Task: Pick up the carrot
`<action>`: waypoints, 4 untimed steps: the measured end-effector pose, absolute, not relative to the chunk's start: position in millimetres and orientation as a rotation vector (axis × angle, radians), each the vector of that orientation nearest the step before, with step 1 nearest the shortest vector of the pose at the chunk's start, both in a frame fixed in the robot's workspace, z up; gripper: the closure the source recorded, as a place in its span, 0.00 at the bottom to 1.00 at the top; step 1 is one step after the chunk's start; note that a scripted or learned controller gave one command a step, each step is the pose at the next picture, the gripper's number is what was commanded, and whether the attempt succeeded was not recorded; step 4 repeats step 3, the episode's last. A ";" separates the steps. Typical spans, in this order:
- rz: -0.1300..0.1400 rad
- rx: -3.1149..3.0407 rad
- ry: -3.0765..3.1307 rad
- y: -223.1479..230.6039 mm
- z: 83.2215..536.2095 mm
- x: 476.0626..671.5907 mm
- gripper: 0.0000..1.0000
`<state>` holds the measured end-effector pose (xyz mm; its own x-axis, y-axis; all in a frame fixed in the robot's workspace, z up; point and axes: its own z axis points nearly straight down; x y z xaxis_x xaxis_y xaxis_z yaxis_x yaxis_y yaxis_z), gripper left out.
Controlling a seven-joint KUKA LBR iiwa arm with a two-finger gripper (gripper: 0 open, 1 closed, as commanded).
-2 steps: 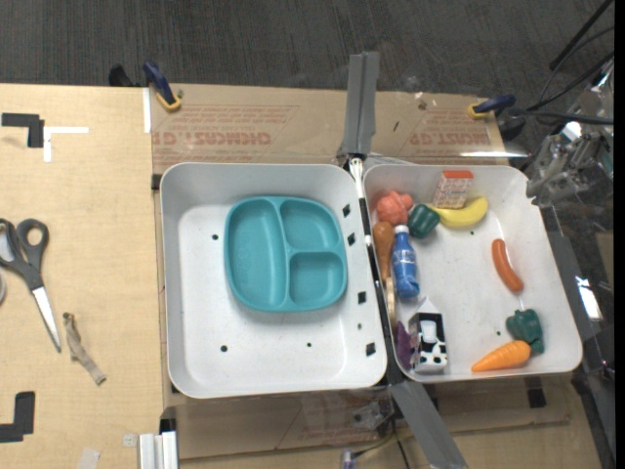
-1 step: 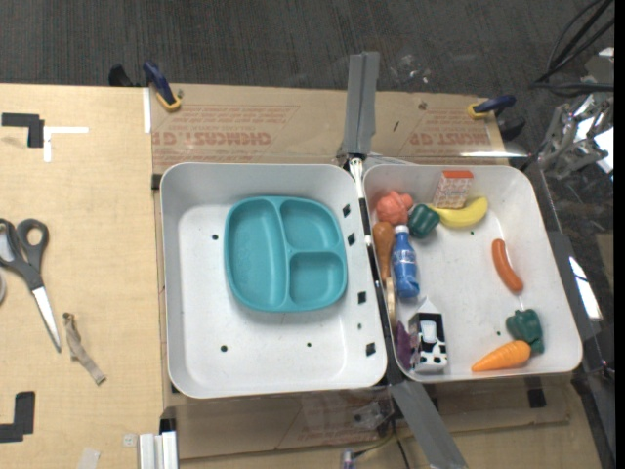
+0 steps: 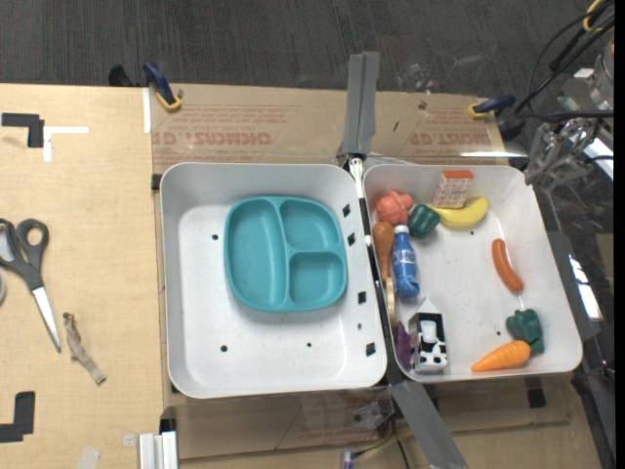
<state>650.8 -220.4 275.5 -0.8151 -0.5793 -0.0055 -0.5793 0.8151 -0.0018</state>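
Nothing of the pick is done yet, as far as I can judge. The carrot (image 3: 504,356) lies untouched in the near right corner of the right bin (image 3: 459,262), tip pointing left, its leafy end up against a green vegetable (image 3: 525,325). A sausage (image 3: 506,264) lies a little farther back, apart from it; a milk carton (image 3: 428,344) stands to its left, near but clear.

My arm is off at the bench's right edge, in a tangle of cables and metal, and I cannot tell how my hand stands. All of it is left: reach over the bin, come down on the carrot, close, lift. The left bin (image 3: 195,340) bears a teal plate (image 3: 286,253).
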 end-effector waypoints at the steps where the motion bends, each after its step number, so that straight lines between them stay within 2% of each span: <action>1: -0.002 -1.337 2.835 -221.0 328.7 660.4 1.00; 2: 0.001 -1.424 2.794 -220.4 271.5 633.9 1.00; 3: -0.004 -1.811 2.558 -220.3 307.7 659.3 1.00; 4: -0.004 -1.811 2.558 -220.3 307.7 659.3 1.00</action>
